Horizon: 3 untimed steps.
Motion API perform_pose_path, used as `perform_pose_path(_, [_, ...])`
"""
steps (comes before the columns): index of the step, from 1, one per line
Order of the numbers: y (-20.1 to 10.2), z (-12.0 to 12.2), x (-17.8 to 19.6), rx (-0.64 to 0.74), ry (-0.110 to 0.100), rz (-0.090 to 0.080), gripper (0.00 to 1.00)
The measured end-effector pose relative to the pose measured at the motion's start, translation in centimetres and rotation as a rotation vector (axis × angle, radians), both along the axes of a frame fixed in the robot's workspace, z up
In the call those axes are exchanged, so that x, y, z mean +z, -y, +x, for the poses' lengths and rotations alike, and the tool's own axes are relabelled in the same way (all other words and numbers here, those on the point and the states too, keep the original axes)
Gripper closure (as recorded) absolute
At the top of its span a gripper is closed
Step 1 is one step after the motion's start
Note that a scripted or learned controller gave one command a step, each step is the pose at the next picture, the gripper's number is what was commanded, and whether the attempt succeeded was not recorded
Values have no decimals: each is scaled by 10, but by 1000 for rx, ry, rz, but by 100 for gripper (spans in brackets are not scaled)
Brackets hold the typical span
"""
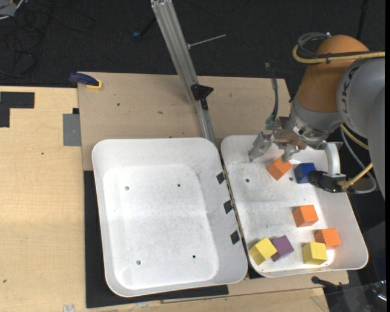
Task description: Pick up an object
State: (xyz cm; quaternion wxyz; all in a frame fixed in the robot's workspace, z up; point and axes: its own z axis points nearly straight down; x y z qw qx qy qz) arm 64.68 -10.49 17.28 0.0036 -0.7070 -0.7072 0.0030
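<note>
From the camera above the bench, two shallow white bins are seen side by side on a wooden bench top. The left bin (157, 214) is the larger of the two. The right bin (266, 203) holds several small blocks. The arm (331, 83), grey with an orange band, is seen reaching in from the right, over the far end of the right bin.

The gripper (275, 149) is held low over the far part of the right bin, with its two fingers spread apart and nothing seen between them. An orange block (279, 168) lies just below the fingertips, on the bin floor; whether it is touched by them cannot be told. A blue block (305, 172) lies just beside it, to the right.

Nearer the camera, a second orange block (305, 215) is seen in the middle of the right half of the bin. Along the near edge, a yellow block (262, 249) and a purple block (281, 246) are found touching each other. Further right, another yellow block (314, 253) and a third orange block (328, 238) lie close together.

A slanted metal rail (181, 60) is seen rising behind the bins.
</note>
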Motion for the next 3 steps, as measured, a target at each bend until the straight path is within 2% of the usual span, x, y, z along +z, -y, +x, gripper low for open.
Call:
perform_pose_path(1, [-1,0,-65,-1,0,1,0])
perform_pose_path(2, [-2,0,-82,-3,7,-1,0])
perform_pose_path(3, [-1,0,-72,-8,6,0,100])
